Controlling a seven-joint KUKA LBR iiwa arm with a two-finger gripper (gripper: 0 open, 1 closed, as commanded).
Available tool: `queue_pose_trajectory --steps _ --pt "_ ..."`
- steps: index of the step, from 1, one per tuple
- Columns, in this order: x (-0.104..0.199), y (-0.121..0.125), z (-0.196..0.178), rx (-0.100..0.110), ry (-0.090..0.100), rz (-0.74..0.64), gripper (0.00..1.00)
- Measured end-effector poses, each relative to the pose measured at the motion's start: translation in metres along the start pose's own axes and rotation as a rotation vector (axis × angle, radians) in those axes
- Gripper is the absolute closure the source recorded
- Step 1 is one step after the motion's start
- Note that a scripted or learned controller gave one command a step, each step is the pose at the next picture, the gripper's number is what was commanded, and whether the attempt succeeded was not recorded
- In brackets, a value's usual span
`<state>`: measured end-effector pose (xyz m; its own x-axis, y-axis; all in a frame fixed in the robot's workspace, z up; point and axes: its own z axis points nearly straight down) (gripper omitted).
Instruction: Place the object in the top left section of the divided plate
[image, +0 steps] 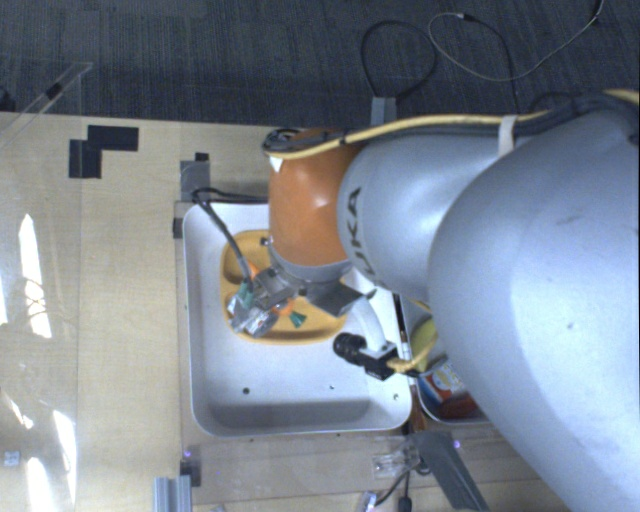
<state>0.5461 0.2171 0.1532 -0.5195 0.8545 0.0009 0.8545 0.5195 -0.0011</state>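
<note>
An orange-yellow divided plate (236, 265) lies in the left white bin (280, 405), mostly covered by my arm. My gripper (254, 306) hangs low over the plate's left part, its metal tip glinting. A small teal and orange object (297, 319) rests on the plate just right of the gripper. The plate's dividers and its far sections are hidden under the orange wrist band (305, 215).
The arm's grey body (520, 270) covers most of the right bin. At its lower edge a yellow item (424, 338) and a dark bowl with something red (450, 392) peek out. A black cable (222, 235) runs from the bin's back left corner to the gripper.
</note>
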Motion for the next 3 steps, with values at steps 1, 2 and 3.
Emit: queue_pose_trajectory --steps 1,2,3 --pt "-0.012 0.008 -0.015 -0.001 0.0 0.004 1.0" --pt "-0.046 0.004 0.021 0.0 0.0 -0.063 1.0" --pt "-0.088 0.029 -0.015 -0.003 -0.002 -0.069 1.0"
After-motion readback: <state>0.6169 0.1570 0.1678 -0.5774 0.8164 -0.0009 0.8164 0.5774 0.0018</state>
